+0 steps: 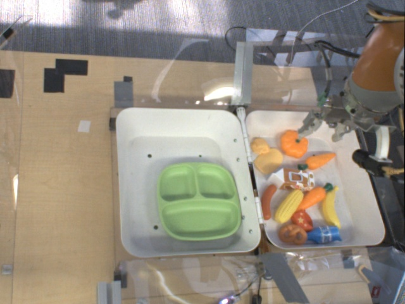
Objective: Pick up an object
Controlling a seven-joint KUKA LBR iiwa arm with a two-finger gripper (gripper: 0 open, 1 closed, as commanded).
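- I see the green tray [199, 201] in the left bin [136, 170].
- Toy foods crowd the right bin [367, 208]; an orange pumpkin [293, 144] sits near its far edge.
- My gripper [324, 125] hangs open, empty, just beside the pumpkin.

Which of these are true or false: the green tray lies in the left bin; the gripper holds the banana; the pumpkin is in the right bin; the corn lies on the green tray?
1. The green tray lies in the left bin. True.
2. The gripper holds the banana. False: the banana lies in the right bin, apart from the gripper.
3. The pumpkin is in the right bin. True.
4. The corn lies on the green tray. False: it lies in the right bin.
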